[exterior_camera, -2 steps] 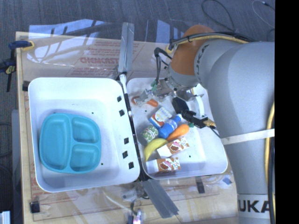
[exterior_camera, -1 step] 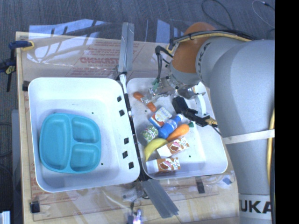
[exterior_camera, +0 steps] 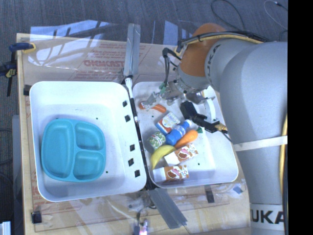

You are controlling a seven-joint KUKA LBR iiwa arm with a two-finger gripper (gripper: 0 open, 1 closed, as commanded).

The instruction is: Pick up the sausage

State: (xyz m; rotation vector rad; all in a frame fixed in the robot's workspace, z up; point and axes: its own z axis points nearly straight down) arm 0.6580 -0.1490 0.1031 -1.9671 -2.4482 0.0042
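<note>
End effector (exterior_camera: 164, 93) over the back of the right bin (exterior_camera: 222, 173), close to the sausage (exterior_camera: 155, 107).
We cannot tell whether it is wide or narrow. We judge the pick goes best by closing across the reddish sausage's short axis, clear of the bin wall. We count two bins, one blue divided plate (exterior_camera: 73, 150), one banana (exterior_camera: 161, 154), one carrot (exterior_camera: 186, 138), one blue bottle (exterior_camera: 178, 132).
</note>
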